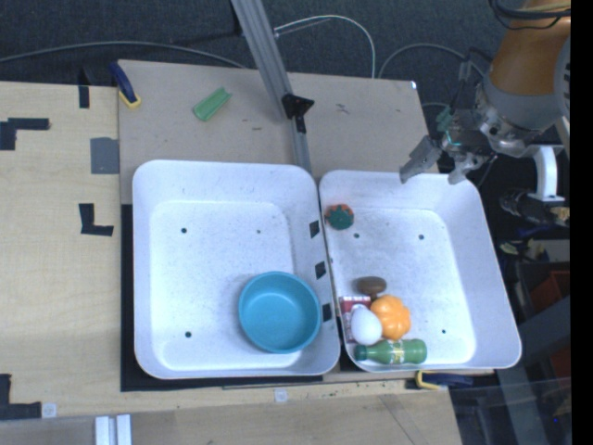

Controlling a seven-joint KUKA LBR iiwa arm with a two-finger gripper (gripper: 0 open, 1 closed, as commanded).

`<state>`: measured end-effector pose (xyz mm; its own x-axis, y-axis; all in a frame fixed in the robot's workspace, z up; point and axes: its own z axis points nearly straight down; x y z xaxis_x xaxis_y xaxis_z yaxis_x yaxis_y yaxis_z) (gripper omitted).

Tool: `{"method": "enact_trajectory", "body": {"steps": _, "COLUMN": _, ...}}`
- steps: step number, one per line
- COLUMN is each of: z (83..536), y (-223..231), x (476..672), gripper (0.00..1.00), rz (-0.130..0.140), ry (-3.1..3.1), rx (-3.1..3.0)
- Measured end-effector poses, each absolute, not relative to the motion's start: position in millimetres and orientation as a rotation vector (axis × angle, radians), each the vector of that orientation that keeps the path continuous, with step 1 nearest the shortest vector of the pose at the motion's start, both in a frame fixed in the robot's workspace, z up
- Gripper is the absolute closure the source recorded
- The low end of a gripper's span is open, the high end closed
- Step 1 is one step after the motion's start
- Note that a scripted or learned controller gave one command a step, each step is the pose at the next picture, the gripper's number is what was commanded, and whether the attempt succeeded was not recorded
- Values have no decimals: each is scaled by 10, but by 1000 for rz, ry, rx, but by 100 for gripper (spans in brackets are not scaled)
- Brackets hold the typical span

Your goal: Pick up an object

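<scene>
My gripper [434, 165] hangs over the back right corner of the right bin [463, 248], with nothing between its two fingers, which stand apart. In the right bin's front left corner lie an orange ball [392, 316], a white egg-shaped thing [365, 326], a green bottle [394, 351], a brown oval piece [372, 286] and a small red item [353, 302]. A small green and red object [340, 216] sits near that bin's back left corner. A blue bowl [278, 311] rests at the front of the left bin [185, 248].
A grey pole [264, 49] slants down to the gap between the bins. A green block [211, 104] and a blue and yellow clamp [125, 86] lie on the board behind the left bin. Cables run along the back.
</scene>
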<state>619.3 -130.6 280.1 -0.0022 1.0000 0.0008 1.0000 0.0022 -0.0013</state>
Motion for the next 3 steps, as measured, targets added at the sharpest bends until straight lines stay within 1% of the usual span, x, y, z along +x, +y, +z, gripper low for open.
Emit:
{"method": "enact_trajectory", "body": {"steps": 1, "z": 2801, "y": -1306, "x": 6193, "gripper": 0, "rz": 1, "ry": -2224, "rx": -2218}}
{"method": "enact_trajectory", "body": {"steps": 2, "z": 2365, "y": -1282, "x": 6188, "gripper": 0, "rz": 7, "ry": -2222, "rx": -2217}}
{"method": "enact_trajectory", "body": {"steps": 3, "z": 1742, "y": -1219, "x": 6125, "gripper": 0, "rz": 8, "ry": -2220, "rx": -2215}}
